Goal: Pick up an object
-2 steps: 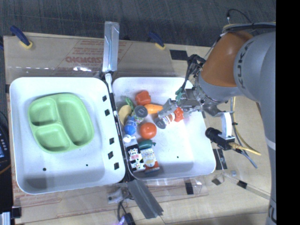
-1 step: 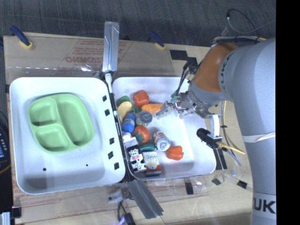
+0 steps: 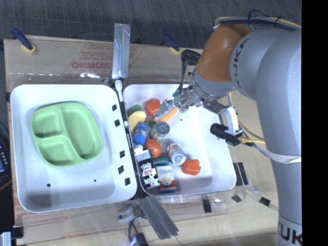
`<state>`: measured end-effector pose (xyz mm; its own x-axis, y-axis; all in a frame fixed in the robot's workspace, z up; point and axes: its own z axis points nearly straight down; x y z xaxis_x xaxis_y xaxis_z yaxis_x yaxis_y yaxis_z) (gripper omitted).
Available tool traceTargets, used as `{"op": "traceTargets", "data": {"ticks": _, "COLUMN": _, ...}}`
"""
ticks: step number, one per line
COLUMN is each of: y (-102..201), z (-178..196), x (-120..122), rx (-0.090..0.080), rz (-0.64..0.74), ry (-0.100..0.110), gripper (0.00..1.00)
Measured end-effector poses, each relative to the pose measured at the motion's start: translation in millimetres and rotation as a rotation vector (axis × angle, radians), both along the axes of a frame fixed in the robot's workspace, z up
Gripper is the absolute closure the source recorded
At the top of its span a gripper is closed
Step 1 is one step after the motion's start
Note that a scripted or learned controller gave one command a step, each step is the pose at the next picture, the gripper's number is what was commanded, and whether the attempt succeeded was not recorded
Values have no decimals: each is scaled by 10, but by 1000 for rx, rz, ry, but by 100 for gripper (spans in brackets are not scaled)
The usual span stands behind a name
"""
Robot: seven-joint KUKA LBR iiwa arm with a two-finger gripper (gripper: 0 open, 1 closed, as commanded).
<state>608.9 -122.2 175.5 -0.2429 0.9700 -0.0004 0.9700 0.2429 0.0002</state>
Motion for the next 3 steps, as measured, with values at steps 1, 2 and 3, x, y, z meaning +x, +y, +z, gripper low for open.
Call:
{"op": "traceTargets", "data": {"ticks": 1, "y": -146, "z": -817, "x": 315, "rx": -1, "rz": -104, "ry": -1, "gripper": 0}}
{"op": "traceTargets", "data": {"ticks": 2, "y": -131, "z": -720, "x": 318, "rx": -1, "rz": -98, "ry": 1, "gripper": 100}}
{"op": "traceTargets", "data": {"ticks": 3, "y": 261, "z": 351, "x": 56, "rx": 0, "rz": 89, "ry": -1, "gripper": 100}}
